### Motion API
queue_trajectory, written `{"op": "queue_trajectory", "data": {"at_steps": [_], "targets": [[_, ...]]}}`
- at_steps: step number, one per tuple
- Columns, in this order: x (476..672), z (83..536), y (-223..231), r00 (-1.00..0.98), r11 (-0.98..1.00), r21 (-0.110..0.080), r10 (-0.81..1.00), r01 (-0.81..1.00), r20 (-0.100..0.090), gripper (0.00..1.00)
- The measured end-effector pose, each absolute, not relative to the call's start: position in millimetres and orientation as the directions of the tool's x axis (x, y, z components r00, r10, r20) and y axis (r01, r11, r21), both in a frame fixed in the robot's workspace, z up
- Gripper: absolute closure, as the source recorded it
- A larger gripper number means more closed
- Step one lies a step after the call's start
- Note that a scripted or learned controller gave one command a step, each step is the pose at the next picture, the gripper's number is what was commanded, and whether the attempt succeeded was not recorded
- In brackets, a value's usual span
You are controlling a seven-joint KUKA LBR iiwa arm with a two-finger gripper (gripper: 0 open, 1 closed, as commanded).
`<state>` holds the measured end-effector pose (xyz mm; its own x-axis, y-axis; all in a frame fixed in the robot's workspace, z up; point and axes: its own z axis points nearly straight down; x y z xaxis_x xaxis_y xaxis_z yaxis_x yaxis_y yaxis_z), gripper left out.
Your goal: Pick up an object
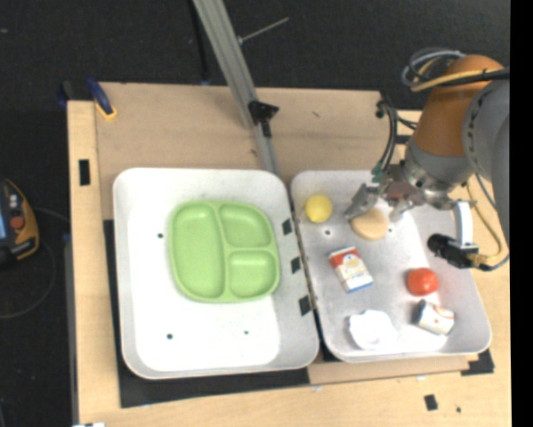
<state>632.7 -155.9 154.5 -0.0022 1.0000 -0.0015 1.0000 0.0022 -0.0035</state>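
The right bin (399, 350) holds a yellow ball (318, 208), a tan rounded piece (370, 227), a small red, white and blue carton (350, 269), a red tomato-like ball (422, 281), a white crumpled item (371, 329) and a small white and red pack (433, 318). My gripper (379, 200) hangs low over the bin's far side, right above the tan piece and touching or nearly touching it. I see nothing lifted between its fingers.
The left bin (141, 327) carries a green divided tray (224, 250). A grey metal post (235, 65) slants up from between the bins. A handheld device (4, 221) lies off the bench at the left.
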Motion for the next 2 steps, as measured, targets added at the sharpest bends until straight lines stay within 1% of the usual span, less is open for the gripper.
{"op": "queue_trajectory", "data": {"at_steps": [1, 2], "targets": [[635.7, 109, -159, -0.001, 0.001, 0.008, 1.0, 1.0, -0.006, 0.0], [638.9, 125, -161, -0.001, 0.001, 0.022, 1.0, 1.0, -0.01, 1.0]]}}
